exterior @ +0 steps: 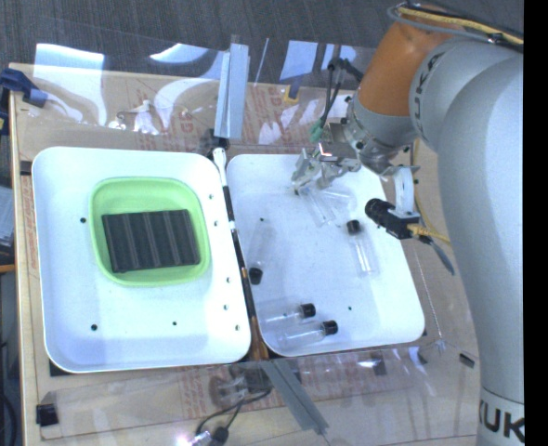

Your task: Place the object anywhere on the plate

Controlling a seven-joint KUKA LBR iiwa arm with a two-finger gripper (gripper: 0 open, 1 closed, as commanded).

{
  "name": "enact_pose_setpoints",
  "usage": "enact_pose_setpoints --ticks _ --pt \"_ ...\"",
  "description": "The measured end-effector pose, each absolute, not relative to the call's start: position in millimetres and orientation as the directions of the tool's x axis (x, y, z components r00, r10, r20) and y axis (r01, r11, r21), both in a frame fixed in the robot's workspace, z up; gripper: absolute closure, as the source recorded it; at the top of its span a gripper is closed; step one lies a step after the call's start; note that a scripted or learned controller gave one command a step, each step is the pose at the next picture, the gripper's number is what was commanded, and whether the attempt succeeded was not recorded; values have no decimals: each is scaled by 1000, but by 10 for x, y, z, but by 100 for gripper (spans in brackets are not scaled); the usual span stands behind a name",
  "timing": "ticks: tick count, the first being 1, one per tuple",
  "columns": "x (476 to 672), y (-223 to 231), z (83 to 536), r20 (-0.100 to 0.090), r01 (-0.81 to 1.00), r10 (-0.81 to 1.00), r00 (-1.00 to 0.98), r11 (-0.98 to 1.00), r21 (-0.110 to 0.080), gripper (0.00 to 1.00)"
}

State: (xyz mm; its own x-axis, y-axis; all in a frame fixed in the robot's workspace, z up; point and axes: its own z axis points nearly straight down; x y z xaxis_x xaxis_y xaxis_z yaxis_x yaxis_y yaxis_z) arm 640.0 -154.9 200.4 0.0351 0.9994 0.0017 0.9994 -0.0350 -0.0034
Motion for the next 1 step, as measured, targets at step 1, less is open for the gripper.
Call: enact_pose_setpoints --ticks 1 --pt "6400 -1549 2005 2 999 999 35 -35 -3 0"
